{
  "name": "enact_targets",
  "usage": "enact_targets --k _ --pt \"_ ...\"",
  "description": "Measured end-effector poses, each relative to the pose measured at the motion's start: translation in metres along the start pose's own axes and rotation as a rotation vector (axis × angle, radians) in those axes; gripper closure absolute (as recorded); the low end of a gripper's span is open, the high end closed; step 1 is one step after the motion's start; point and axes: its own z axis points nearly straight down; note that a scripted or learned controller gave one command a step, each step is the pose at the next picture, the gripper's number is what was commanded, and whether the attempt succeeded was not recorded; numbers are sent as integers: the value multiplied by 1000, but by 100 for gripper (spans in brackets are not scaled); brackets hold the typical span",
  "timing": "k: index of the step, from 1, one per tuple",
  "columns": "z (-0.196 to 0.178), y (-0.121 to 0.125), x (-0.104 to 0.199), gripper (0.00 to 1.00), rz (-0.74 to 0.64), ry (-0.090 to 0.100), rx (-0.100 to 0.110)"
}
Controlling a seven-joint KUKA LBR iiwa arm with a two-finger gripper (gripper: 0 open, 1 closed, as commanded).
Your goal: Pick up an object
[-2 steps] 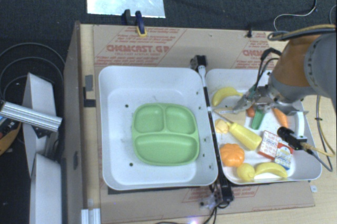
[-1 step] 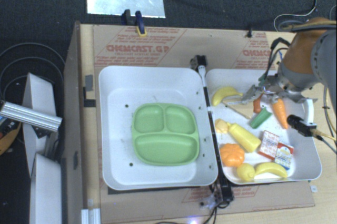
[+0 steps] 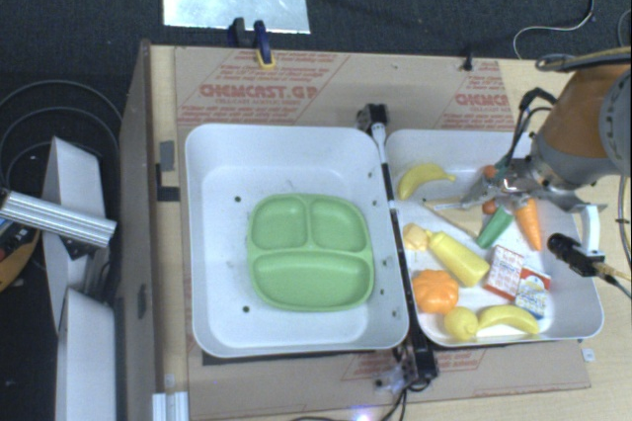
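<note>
Two white bins sit side by side on the worktop (image 3: 326, 78). The left bin (image 3: 212, 211) carries a green divided plate (image 3: 311, 251). The right bin (image 3: 583, 310) carries the loose toy food: a yellow banana (image 3: 425, 178) near the far edge, a green cylinder-like piece (image 3: 494, 225) touching an orange carrot (image 3: 530, 223), a yellow bottle (image 3: 456, 257) toward the middle, an orange pumpkin-like piece (image 3: 434, 291), a lemon (image 3: 460, 323), a second banana (image 3: 508, 317) along the near edge, and a red-and-white carton (image 3: 515, 275). The arm (image 3: 583, 127) reaches in from the right, and the pincer (image 3: 497, 184) is seen low over the far part of the right bin, just above the green piece and the carrot. Whether its tips are spread or closed cannot be told from this slanted view, and nothing is seen gripped. The step in hand is judged to be the descent onto a target, probably the green piece or the carrot. A clean grasp would be helped if one item alone were straddled, across its narrow width, with the tips kept off its neighbour. As the two pieces touch, a double catch or a sideways nudge is the likely fault. The bin floor should be approached gently, and closure confirmed before any lift is attempted.
</note>
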Motion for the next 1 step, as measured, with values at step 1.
enact_targets --k 1 --pt "5 71 -12 0 -6 15 23"
